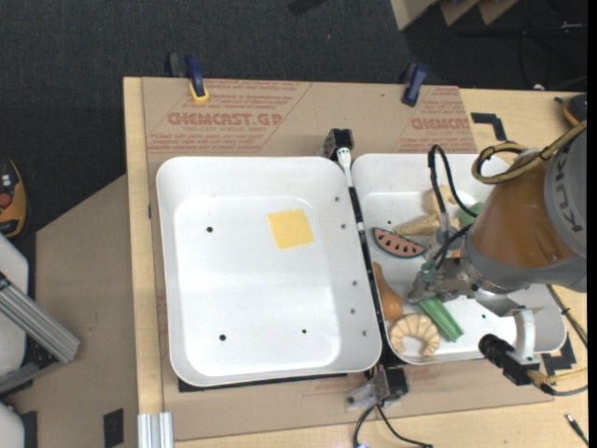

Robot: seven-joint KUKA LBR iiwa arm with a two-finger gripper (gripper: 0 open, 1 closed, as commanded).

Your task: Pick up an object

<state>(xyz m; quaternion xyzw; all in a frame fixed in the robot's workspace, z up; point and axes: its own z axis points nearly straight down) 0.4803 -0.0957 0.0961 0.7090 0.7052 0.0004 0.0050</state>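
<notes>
Green block [442, 319] lying slantwise in the right bin [550, 342], just on the near side of the jaws and possibly touching them; hard to say whether being gripped or merely sitting beneath. Gripper [432, 283] hanging low over that bin's middle, with cables and the wrist crowding it, so leaving the jaw state impossible to tell, apart or together. Sitting just beyond the block, nearer the front rim and slightly left of the jaws, a pale ring-shaped pastry [414, 336], touching or nearly touching the block's end. Resting just left of the jaws, against the bin's left wall, an orange rounded piece [388, 300]. Lying a little farther off, behind and left of the jaws, a watermelon slice [399, 243], rind curving toward the front. Lying behind that, farther back from the jaws, a cream cone-shaped piece [420, 224], partly crossed by a black cable. Reaching in from the right of the jaws, the grey and orange arm [522, 231], covering much of the bin's right half. Lying well apart to the left of the jaws, across the divide in the left bin [187, 278], a flat yellow square [291, 229]. Gripping the brown board [280, 110] at its back edge, farthest from the jaws, two blue clamps [196, 75].
</notes>
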